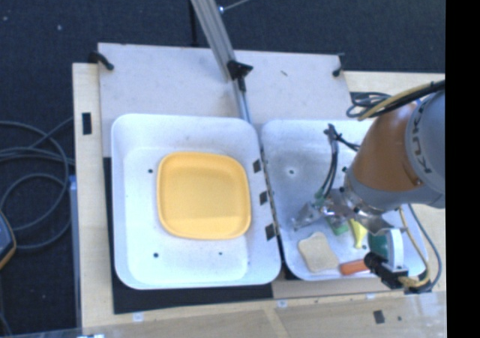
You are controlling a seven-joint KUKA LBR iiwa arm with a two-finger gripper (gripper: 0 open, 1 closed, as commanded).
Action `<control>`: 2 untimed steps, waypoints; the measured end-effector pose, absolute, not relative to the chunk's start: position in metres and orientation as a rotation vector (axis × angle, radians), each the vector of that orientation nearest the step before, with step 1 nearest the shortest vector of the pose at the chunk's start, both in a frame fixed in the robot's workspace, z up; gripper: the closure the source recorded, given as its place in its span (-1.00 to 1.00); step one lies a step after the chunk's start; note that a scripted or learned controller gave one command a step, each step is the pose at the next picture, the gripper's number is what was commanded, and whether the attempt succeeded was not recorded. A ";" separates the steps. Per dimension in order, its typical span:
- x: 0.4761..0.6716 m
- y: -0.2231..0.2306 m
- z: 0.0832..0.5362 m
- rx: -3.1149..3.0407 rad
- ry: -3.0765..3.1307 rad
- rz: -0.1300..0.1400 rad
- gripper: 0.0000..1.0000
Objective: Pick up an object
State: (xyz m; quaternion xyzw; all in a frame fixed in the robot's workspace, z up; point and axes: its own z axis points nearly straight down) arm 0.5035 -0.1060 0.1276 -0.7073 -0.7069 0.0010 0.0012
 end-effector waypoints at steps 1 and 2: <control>0.503 -0.107 0.100 -2.223 -2.220 0.001 -1.00; 0.505 -0.107 0.112 -2.226 -2.221 -0.004 1.00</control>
